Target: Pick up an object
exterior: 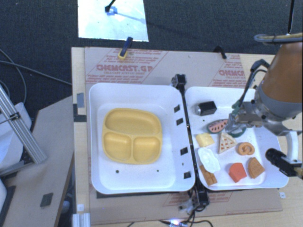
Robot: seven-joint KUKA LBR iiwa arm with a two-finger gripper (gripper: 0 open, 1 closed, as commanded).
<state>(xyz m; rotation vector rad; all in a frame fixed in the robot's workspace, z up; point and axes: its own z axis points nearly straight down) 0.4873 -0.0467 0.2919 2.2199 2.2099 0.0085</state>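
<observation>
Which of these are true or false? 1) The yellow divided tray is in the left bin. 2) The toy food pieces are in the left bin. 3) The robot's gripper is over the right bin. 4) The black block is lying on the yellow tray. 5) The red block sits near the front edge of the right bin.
1) True: the yellow tray lies in the left bin.
2) False: they lie in the right bin.
3) True: the gripper hangs over that bin, beside the watermelon slice.
4) False: the black block rests in the right bin.
5) True: the red block sits near its front edge.
</observation>
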